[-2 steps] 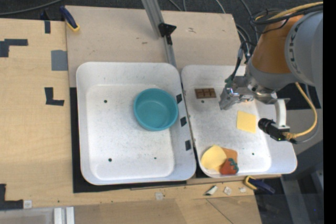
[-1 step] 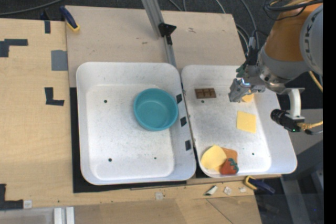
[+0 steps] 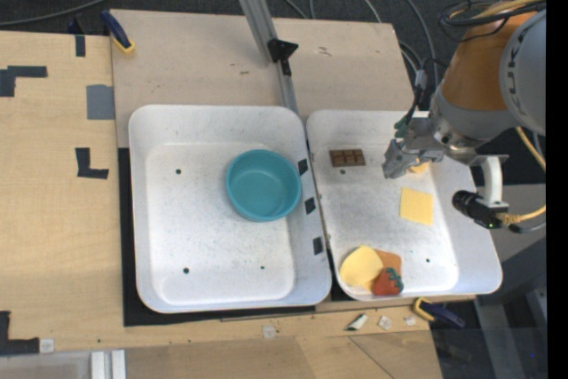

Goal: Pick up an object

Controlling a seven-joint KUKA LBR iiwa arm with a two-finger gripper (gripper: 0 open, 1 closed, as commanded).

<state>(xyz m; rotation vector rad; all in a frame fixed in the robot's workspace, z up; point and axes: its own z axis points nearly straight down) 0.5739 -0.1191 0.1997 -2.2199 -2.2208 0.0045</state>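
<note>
Gripper (image 3: 397,162) low over right bin (image 3: 470,280), perhaps touching.

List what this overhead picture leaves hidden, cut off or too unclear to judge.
- Gripper: seen from above over the right bin; too small and dark to judge finger state or contact.
- Orange piece: partly covered by the yellow round piece and red item.
- Arm: cut off by the right edge.
</note>
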